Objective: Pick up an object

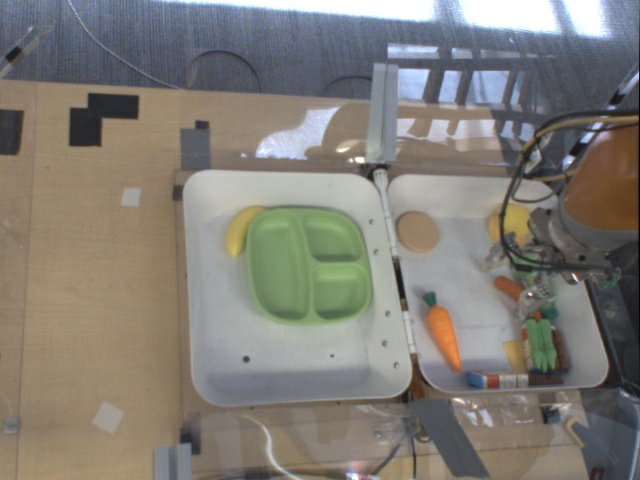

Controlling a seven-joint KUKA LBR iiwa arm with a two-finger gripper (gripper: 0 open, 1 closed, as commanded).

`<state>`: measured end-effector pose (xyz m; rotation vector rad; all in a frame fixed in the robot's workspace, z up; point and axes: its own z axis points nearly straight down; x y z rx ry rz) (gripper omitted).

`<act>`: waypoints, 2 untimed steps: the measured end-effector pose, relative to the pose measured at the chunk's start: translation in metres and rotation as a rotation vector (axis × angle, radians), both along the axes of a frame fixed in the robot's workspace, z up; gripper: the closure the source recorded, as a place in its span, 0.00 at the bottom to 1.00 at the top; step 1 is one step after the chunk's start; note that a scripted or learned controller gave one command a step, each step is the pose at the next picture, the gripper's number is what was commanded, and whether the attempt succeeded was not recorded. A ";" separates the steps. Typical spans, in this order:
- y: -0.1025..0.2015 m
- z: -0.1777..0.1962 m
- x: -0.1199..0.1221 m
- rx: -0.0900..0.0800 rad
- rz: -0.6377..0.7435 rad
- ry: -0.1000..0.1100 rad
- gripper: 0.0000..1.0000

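The right bin [465, 268] holds a carrot [444, 335], a tan round disc [417, 232], a small orange-red piece [507, 288], a green ridged item on a brown base [541, 345], a red, white and blue stick [497, 379] along the front wall, and a yellow item [514, 221] partly hidden by the arm. My gripper [528, 284] hangs low over the right side of this bin, just right of the orange-red piece and above the green item. Cables and the wrist hide its tips.
In the left bin [290, 383], a green divided plate [305, 265] lies over part of a banana [238, 230]. A metal post [381, 113] stands behind the seam between the bins. The arm's orange band [605, 183] looms over the right bin's far right corner.
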<state>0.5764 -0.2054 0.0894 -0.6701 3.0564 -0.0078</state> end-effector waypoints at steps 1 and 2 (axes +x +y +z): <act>0.009 0.001 -0.042 0.001 -0.108 -0.005 0.00; 0.001 0.001 -0.061 0.002 -0.161 -0.007 0.00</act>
